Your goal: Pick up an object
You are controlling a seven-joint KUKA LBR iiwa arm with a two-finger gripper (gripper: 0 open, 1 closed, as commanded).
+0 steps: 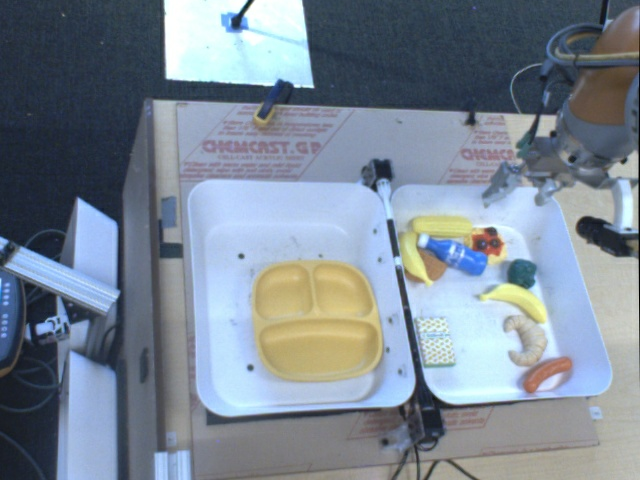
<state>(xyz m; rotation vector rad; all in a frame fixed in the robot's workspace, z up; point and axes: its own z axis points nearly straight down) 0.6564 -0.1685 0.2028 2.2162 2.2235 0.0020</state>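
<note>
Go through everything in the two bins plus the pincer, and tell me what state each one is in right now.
Pincer: open, holding nothing, above the right bin's far edge.
Yellow tray: upright, in the left bin.
Blue bottle: lying on its side.
Banana: lying flat, apart from the croissant.
Croissant: lying flat.
Sausage: lying by the near corner.
Small box: lying flat.
Broccoli: resting in the right bin.

I see my grey arm (600,88) hanging above the right bin's (580,298) far corner, gripper (520,186) pointing down, fingers spread apart with nothing between them.
</note>
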